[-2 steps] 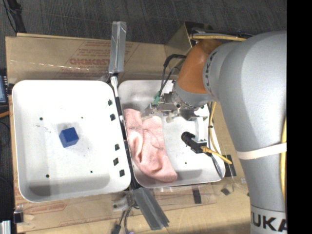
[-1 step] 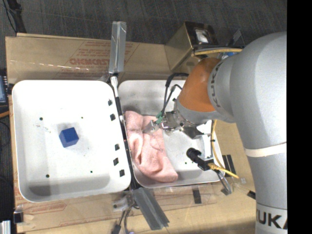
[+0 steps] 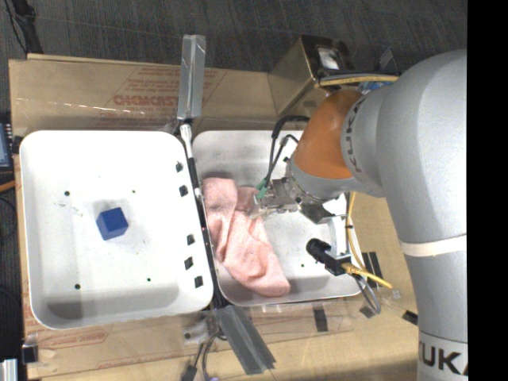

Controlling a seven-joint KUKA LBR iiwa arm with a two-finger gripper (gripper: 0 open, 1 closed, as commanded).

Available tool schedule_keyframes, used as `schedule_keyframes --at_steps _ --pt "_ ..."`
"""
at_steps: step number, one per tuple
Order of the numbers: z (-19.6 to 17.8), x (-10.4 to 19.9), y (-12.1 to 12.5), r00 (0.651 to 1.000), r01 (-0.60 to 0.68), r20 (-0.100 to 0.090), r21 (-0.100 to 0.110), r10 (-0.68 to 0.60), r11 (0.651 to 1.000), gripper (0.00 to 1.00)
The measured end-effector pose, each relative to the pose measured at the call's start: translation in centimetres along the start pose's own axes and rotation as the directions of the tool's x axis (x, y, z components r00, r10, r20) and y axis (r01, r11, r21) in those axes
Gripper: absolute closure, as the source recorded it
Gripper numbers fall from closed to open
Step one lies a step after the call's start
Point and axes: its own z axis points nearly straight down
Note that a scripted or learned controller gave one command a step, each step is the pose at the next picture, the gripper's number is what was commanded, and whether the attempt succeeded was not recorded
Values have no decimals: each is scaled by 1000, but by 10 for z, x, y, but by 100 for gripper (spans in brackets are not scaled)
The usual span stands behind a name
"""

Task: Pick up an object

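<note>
A pink cloth (image 3: 240, 240) lies crumpled along the left side of the right bin (image 3: 238, 143), running from its middle down to the front wall. My gripper (image 3: 267, 199) hangs over the right bin at the cloth's upper right edge, close to the fabric. The wrist and the orange band cover most of it from above. A small blue cube (image 3: 113, 222) rests in the left bin (image 3: 48, 276), left of centre, far from the gripper.
The grey arm fills the right side of the view above the right bin. A metal divider (image 3: 190, 78) stands between the bins at the back. Brown cardboard (image 3: 95, 94) lies behind the left bin.
</note>
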Motion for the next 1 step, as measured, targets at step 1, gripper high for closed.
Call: schedule_keyframes --at_steps 1 --pt "-92 62 35 978 209 2 -4 -209 978 100"
